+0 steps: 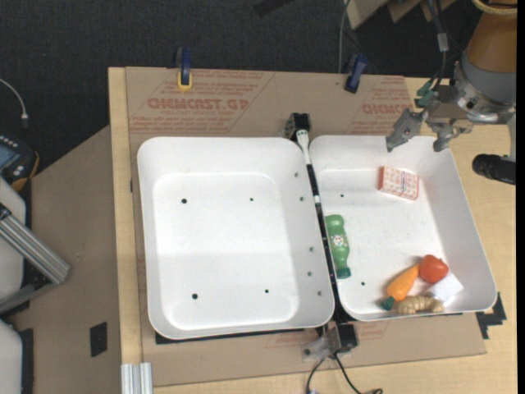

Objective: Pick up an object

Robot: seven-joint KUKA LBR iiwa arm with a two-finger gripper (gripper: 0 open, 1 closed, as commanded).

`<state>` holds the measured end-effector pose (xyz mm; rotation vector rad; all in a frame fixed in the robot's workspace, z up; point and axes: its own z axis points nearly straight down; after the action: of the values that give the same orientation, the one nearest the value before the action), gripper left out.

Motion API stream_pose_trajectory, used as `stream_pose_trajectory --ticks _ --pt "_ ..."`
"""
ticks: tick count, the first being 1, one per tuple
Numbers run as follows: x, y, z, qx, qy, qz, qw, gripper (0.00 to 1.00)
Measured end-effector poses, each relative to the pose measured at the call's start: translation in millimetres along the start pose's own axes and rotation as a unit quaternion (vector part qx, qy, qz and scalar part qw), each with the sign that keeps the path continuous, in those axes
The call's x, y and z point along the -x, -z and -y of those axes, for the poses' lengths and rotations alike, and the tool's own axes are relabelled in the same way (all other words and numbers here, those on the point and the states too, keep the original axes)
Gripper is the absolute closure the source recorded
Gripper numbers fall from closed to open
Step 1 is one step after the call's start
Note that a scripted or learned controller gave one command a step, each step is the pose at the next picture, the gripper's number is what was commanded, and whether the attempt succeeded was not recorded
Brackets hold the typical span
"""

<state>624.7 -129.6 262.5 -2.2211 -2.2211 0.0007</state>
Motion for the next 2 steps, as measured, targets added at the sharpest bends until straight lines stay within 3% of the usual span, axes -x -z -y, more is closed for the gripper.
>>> stream_pose_trajectory --ticks 1,2 --pt "-78.1 82.5 24.8 0.003 0.003 0.0 1.0 0.0" --pt "-136.3 169.1 62.4 0.003 0.002 0.0 1.0 0.0"
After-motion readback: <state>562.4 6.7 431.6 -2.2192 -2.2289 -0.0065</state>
